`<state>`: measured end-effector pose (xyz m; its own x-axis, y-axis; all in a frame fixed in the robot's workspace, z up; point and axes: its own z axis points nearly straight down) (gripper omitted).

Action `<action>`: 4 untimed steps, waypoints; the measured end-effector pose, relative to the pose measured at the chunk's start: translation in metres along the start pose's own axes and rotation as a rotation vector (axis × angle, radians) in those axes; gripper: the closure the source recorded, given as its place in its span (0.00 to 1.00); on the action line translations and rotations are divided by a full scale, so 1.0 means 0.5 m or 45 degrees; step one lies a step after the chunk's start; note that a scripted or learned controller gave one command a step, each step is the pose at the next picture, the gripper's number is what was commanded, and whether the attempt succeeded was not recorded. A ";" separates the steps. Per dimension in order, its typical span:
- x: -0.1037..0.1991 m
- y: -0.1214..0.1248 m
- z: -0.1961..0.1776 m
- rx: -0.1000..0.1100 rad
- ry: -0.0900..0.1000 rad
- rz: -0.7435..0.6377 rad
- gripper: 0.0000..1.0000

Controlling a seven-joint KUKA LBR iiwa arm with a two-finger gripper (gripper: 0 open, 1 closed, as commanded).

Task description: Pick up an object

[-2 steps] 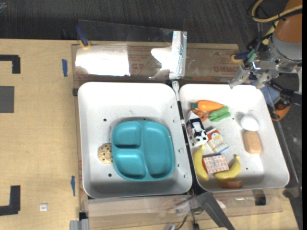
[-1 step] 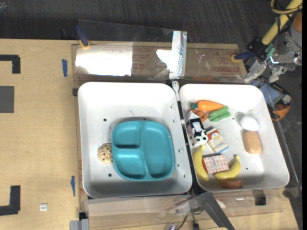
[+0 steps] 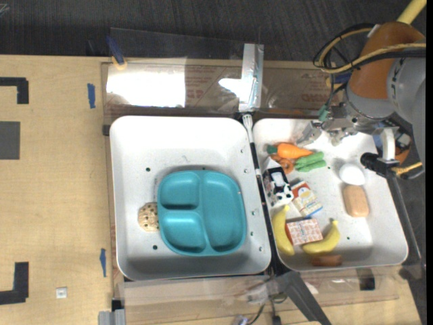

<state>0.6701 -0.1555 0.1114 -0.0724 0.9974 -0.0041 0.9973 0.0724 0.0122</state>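
The gripper hangs at twelve o'clock of the right bin; its state is impossible to tell. The carrot lies close to the wall, so a grasp may slip.

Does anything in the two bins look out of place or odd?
Little stands out. A cookie lies in the left bin against the teal tray, half tucked under its edge. The toys crowd the right bin.
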 end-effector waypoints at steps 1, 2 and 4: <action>0.046 0.001 -0.047 0.006 0.006 -0.707 0.00; 0.108 -0.001 -0.016 0.019 0.019 -1.296 0.00; 0.096 -0.004 -0.003 -0.018 -0.014 -0.934 1.00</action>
<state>0.6647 -0.1077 0.1129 -0.7213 0.6921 -0.0261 0.6920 0.7218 0.0154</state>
